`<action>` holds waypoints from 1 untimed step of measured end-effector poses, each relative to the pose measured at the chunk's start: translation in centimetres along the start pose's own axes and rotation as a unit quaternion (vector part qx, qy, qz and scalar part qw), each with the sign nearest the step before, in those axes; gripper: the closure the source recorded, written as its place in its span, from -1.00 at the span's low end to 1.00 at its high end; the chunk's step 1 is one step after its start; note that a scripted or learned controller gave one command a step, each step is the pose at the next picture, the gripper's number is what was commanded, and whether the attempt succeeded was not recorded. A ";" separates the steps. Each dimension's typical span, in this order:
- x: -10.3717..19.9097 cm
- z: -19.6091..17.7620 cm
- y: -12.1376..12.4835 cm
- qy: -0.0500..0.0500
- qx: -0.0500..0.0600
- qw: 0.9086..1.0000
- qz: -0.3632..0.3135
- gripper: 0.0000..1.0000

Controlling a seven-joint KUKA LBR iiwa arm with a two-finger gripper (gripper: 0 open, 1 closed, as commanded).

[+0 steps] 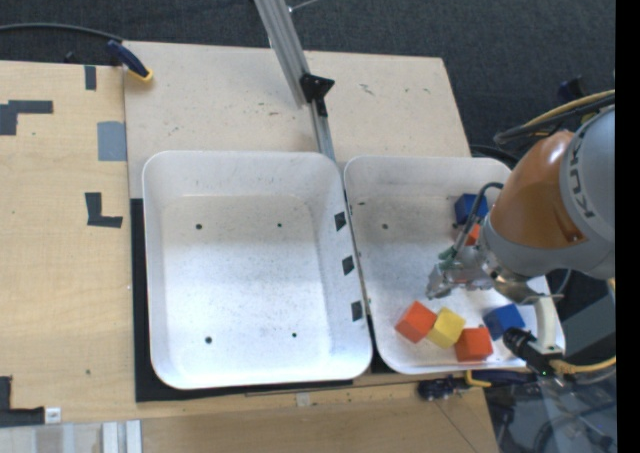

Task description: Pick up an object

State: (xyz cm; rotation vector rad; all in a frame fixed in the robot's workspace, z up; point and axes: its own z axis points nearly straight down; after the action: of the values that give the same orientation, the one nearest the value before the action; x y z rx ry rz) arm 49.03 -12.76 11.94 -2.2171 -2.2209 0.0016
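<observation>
My gripper (452, 276) hangs low over the right bin (400, 211), just above and right of a cluster of blocks at the bin's front. There lie an orange block (415, 322), a yellow block (448, 327) and a second orange block (474, 343) in a row. A blue block (504, 320) sits to their right, partly under the arm. Another blue object (468, 207) shows behind the wrist near the bin's far right. The grey arm with its orange band (535, 206) covers the bin's right side. Nothing visible sits between the fingers.
The left bin (240, 261) stands beside the right one, with a shared rim (345, 251) between them. A slanted metal rail (285, 31) runs from the top down to the bins' junction. Cables lie at the right edge.
</observation>
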 end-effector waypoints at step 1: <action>0.6 -6.1 -0.2 -0.001 -0.003 1.000 0.000 1.00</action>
State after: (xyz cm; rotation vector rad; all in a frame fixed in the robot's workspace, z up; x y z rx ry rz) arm 48.83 -12.16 17.99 -2.2215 -2.2257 -0.0035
